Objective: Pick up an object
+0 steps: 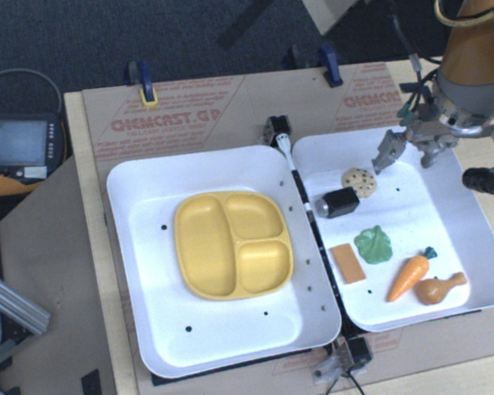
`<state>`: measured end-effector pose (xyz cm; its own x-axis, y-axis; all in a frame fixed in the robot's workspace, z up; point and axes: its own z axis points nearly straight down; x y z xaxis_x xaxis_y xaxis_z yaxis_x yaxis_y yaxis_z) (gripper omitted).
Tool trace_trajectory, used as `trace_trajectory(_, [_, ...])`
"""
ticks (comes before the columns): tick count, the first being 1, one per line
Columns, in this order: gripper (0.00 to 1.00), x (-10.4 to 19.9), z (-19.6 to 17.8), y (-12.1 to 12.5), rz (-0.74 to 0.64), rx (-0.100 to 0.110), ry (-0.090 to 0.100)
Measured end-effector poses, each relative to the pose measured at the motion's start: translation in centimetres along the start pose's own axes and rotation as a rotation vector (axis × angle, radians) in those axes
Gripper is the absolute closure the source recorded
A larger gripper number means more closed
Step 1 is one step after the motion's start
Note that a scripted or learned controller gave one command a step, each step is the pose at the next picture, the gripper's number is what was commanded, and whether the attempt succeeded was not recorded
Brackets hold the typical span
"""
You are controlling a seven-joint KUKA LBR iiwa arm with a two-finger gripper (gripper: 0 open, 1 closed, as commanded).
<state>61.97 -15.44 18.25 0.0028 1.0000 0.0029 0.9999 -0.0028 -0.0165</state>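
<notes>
Approach step: claw (406,149) spread wide, holding nothing, above right bin (465,208) far side. Next: descend onto cookie (359,181) just left, close.

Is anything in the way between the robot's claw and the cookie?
Nothing visible is. The gripper sits over the top of the right bin, and the cookie lies just down and to its left, with bare white bin floor between them. The black block lies on the cookie's far side.

Plate (232,244) in left bin (139,197)
</notes>
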Motion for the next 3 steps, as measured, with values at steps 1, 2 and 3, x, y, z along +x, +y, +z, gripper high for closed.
trace_trajectory(1, [0.00,0.0,-0.9,0.3,-0.003,-0.015,-0.002])
trace_trajectory(2, [0.00,0.1,4.1,1.4,-0.005,-0.012,-0.002])
trace_trajectory(3, [0.00,0.1,9.3,1.4,-0.003,-0.011,-0.002])
